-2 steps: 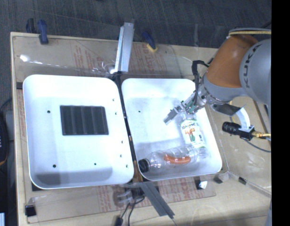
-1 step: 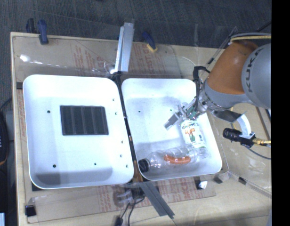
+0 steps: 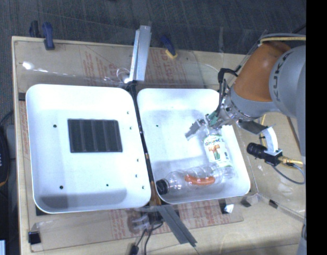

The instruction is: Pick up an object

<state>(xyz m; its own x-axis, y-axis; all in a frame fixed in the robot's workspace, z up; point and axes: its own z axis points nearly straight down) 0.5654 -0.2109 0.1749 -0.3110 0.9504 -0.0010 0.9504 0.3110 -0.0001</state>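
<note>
The gripper (image 3: 201,125) hangs low in the right bin (image 3: 169,100), just above the white bottle (image 3: 217,149), apparently to grasp it; its opening I cannot tell.

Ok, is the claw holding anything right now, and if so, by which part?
Cannot be told. The claw is low in the right bin, just above the white bottle, but nothing visibly sits between its tips.
</note>
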